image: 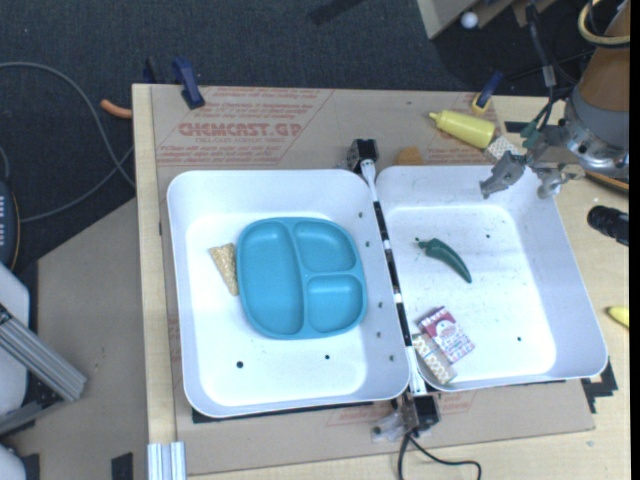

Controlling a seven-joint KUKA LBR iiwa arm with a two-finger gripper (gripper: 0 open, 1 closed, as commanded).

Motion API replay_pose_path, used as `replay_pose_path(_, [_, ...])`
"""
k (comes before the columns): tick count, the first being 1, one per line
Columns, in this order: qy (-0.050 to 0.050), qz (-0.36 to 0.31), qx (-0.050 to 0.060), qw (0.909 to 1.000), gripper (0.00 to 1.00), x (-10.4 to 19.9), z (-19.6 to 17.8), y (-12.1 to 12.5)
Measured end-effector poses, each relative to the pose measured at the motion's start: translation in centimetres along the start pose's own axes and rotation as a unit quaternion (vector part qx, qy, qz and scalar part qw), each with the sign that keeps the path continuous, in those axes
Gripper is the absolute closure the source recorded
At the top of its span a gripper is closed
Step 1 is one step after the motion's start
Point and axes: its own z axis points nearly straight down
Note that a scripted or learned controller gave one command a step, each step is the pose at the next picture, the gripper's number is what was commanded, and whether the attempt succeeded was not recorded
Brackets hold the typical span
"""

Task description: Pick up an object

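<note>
I have the two white bins side by side across the middle of the frame, the left bin (200, 368) holding a blue divided plate (300, 276) with a tan cracker-like piece (224, 262) touching its left edge. The right bin (540, 298) is where my arm works: the arm comes in at the upper right of the frame, and the gripper (522, 171) hovers over that bin's upper edge with its two fingers spread wide and nothing between them. Two things lie in the right bin. The small red and white packet (443, 340) sits at the lower left corner, hard against the divider between the bins. The green pepper (445, 258) lies nearer, in the upper middle of the bin, apart from the walls, so I judge it the likelier target. It lies down and to the left of the gripper, well apart from it, and its long axis runs on a slant from upper left to lower right. I reckon the fingers should close across that slant. A yellow bottle (463, 125) lies on the bench above the bin.
</note>
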Motion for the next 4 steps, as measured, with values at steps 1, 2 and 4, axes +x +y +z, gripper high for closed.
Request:
replay_pose_path(1, [0.0, 0.0, 0.0, 1.0, 0.0, 3.8, 13.1, -0.2])
replay_pose_path(2, [0.001, 0.0, 0.001, 1.0, 0.0, 7.4, 13.1, -3.2])
replay_pose_path(4, [0.0, 0.0, 0.0, 1.0, 0.0, 7.4, 12.1, -3.1])
